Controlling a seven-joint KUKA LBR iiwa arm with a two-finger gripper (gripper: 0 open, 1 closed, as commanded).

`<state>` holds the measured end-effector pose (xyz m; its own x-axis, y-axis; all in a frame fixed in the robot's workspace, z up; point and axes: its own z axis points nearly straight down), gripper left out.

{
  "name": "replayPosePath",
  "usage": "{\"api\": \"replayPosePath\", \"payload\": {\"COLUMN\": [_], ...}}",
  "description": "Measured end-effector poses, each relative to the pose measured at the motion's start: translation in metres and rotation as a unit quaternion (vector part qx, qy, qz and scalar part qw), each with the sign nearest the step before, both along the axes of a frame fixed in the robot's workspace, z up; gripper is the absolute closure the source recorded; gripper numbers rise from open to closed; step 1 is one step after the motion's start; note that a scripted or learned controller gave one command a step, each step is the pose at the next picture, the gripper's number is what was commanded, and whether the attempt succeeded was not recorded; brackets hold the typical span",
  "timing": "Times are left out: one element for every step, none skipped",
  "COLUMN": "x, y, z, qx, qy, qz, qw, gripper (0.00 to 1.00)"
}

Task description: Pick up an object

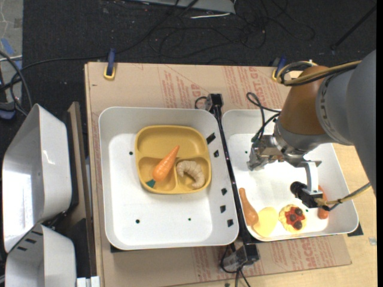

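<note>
Spoon (pixel 247 206) in right bin (pixel 341 166): light, stiff, slippery plastic; grab mid-handle. Gripper (pixel 258 158) above bin floor, can't tell its state.

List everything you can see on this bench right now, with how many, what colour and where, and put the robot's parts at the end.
Shallow white plastic bins: two, white, side by side on the bench.
Yellow divided plastic plate: one, yellow, in the left bin.
Orange toy carrot: one, orange, on the plate, lower left section.
Pale beige toy shrimp: one, beige, on the plate, lower right section.
Orange plastic spoon: one, orange, right bin, near front left.
Pale yellow round piece: one, yellow, right bin, front.
Round toy with red topping: one, yellow and red, right bin, front.
Brown cardboard sheet: one, under the bins.
Arm: one, grey with orange band, over the right bin.
Gripper: one, low in the right bin.
</note>
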<state>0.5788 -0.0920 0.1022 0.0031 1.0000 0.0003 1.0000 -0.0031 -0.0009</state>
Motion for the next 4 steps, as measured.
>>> {"api": "replayPosePath", "payload": {"x": [0.002, -0.001, 0.000, -0.001], "y": [-0.002, 0.005, 0.005, 0.057], "z": [0.064, 0.111, 0.138, 0.145], "qx": [-0.0007, -0.0005, -0.0006, 0.0006], "qy": [-0.003, -0.003, -0.003, -0.001], "qz": [0.002, 0.003, 0.003, 0.006], "qw": [1.0000, 1.0000, 1.0000, 1.0000], "gripper": [1.00, 1.00, 1.00, 1.00]}}
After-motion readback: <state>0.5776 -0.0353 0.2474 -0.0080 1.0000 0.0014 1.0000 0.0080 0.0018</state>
